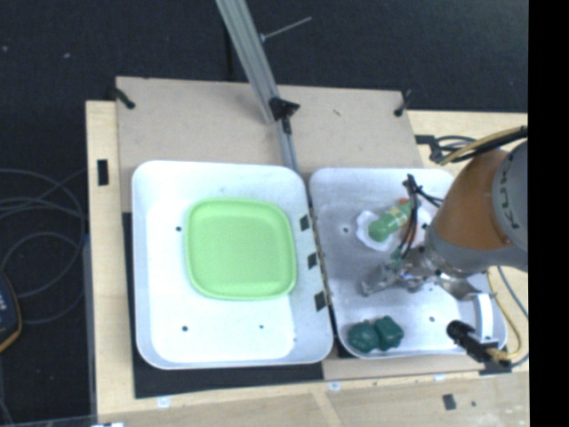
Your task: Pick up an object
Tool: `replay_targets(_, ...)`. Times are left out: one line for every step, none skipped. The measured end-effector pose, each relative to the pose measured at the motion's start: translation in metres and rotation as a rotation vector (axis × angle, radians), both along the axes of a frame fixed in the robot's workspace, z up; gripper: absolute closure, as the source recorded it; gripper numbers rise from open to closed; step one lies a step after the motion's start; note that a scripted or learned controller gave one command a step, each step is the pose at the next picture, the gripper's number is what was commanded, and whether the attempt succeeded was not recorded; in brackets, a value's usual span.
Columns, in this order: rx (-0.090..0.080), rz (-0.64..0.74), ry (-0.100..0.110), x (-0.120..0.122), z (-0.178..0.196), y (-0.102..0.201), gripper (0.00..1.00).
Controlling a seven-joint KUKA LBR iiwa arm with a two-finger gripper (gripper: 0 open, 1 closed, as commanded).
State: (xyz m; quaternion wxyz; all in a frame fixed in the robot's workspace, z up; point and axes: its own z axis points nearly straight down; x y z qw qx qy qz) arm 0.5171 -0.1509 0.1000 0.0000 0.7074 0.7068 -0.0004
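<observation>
A dark green lumpy object (375,334) is seen at the front edge of the right bin (342,205), close to its front wall and resting on the bin floor; this is one of the things that could be picked. Just behind it, and apart from it, the gripper (384,281) is held low over the middle of the same bin, reached in from the right by the arm (476,212), whose orange band is seen above the wrist; whether the jaws are wide or narrow cannot be told, as they are blurred against the grey floor. Farther back in that bin a light green object (386,228) is lain on something white, near the gripper but not touched by it. The left bin (160,238) is occupied by a flat green plate (240,247), set at its middle; both bins are borne side by side on the pale bench (356,140).
</observation>
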Motion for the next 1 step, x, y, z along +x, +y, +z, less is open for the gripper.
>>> replay_targets(0.0,-0.001,-0.004,0.0011,0.012,-0.0004,1.0)
